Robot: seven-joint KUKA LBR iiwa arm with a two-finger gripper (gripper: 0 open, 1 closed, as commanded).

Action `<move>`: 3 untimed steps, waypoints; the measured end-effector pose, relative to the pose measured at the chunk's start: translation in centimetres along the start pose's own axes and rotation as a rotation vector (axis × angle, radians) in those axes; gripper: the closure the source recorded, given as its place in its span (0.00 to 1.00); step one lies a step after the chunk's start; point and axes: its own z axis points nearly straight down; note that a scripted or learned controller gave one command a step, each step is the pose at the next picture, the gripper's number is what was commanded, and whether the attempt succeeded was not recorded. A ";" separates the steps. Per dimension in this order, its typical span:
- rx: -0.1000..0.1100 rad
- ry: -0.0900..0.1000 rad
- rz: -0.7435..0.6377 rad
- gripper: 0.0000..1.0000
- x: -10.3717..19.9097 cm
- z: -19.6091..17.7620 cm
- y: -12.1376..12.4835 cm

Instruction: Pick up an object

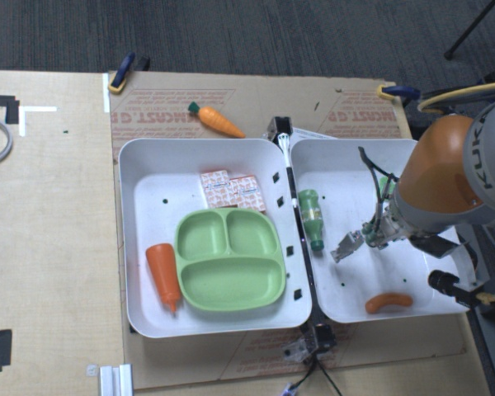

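My gripper (347, 245) hangs low inside the right bin (351, 167), near its middle, with nothing visible between its fingers. A green bottle (312, 219) lies along that bin's left wall, just left of the gripper. An orange sausage (388, 303) rests near the bin's front edge, below and right of the gripper. In the left bin (140, 188) sit a green divided plate (229, 261), an orange-red bottle (163, 276) at its left and a small red-and-white packet (228, 190) behind it.
A toy carrot (217, 120) lies on the cardboard behind the left bin. Black clips (280, 128) hold the bins together at the back and front. The arm's orange band (445, 167) overhangs the right bin's right side. Blue clamps (121, 73) pin the cardboard corners.
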 end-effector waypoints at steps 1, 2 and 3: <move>0.000 0.000 0.059 0.00 -4.0 0.8 4.0; 0.000 0.000 0.032 0.00 0.7 0.8 -0.2; 0.001 -0.001 0.551 0.00 3.0 -9.1 6.1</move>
